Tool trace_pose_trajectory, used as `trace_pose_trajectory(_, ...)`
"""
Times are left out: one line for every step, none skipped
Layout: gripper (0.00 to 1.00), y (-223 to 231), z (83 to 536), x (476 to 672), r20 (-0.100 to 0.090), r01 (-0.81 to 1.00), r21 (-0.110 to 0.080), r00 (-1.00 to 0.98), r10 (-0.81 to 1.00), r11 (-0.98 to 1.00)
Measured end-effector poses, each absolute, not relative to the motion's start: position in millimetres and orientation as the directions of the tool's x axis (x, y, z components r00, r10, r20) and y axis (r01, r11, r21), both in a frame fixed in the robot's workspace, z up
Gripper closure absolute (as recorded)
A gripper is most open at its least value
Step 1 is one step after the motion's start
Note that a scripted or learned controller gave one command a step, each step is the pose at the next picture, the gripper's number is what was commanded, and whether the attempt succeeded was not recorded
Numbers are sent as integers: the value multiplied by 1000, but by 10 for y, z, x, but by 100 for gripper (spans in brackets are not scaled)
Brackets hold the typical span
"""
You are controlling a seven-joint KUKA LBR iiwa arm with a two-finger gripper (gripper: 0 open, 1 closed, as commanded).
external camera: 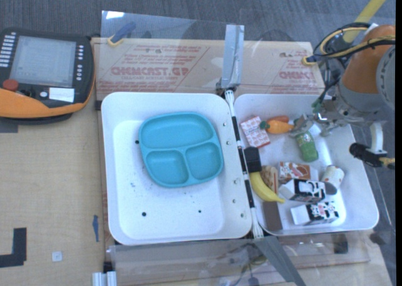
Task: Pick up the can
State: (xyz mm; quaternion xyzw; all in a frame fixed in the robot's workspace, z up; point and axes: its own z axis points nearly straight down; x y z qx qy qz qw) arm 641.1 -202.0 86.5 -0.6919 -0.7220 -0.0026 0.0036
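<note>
Can (293,172) — label unreadable

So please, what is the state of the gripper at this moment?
Gripper: state cannot be told; it is low in the right bin, at the green can.

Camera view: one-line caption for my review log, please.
Arm's gripper above the green can in the right bin; blue divided plate in the left bin.
</note>
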Motion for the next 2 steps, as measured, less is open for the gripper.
trace_pose_trajectory(100, -2034, 982, 6432, 0, 999, 7, -43, 999, 43)
trace_pose_trajectory(100, -1744, 1261, 6318, 0, 994, -1, 113, 994, -113)
